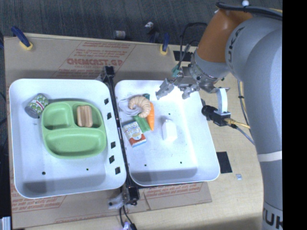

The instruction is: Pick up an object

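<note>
A tan tabletop [230,186], partly covered by a printed cardboard sheet [96,56], spans the scene under even light. Beyond its far edge lies dark grey carpeted floor [72,8], and blue clamps [21,37] grip the far-left edge.

Red print reading "CHEMCAST GP" runs across the brown sheet [96,56] to the left of the hand [175,91]. Grey letters "KU" stand on the arm [254,56]; finer print on the sheet is unreadable.

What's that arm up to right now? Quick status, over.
Gripper open, nothing between its fingers, above right bin's far edge. Croissant, carrot, small carton clustered at bin's left side, untouched. White object lies apart, mid-bin. Path unobstructed.
</note>
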Controlling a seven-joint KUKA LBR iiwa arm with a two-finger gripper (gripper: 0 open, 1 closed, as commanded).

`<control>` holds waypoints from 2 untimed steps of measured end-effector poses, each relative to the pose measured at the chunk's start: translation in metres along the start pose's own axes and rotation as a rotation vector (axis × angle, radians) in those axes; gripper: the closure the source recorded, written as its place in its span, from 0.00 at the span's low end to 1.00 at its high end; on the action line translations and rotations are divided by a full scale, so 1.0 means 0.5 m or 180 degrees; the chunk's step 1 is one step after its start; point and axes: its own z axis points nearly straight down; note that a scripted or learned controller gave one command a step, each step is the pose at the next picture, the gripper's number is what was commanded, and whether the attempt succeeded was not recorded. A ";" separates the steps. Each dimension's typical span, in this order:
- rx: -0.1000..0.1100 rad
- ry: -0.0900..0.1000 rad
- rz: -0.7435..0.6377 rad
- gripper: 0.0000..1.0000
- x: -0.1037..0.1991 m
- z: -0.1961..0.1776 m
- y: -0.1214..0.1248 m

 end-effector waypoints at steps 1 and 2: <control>0.0002 0.0000 -0.0001 0.00 0.017 0.217 -0.080; 0.0003 -0.0002 -0.0012 1.00 0.018 0.196 -0.079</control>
